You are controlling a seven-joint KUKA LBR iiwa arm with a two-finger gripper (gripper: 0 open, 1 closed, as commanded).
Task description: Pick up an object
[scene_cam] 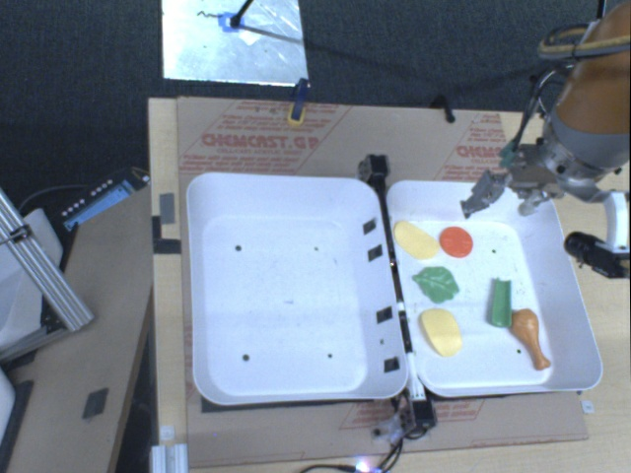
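Note:
The right bin (552,264) holds several toy foods: a yellow piece (415,239), a red-orange disc (455,241), a green leafy piece (436,283), a second yellow piece (441,330), a green stick (501,303) and an orange-brown drumstick (528,335). My gripper (506,193) hangs above the bin's far edge, behind and to the right of the red disc. Its two fingers stand apart with nothing between them.
The left bin (286,284) lies beside the right one, joined by a black hinge strip (389,264). Both rest on a cardboard sheet (256,136). A shiny metal plate (235,28) lies behind. Aluminium framing (39,274) stands at far left.

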